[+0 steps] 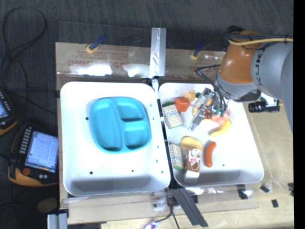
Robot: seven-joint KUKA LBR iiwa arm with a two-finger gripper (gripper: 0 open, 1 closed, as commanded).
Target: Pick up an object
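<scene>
I see the gripper point(202, 109) low in the right bin point(248, 168) among the toy food, but I cannot tell its opening or any hold, so nothing looks lifted yet.

Single fixed overhead camera, slanted view down on the bench point(267, 128).
Both white bins fill mid-frame: left bin point(71, 128), right bin point(248, 147). Moderate distance; dark floor point(143, 6) visible beyond the far edge. Arm point(267, 70) enters from frame right.
</scene>
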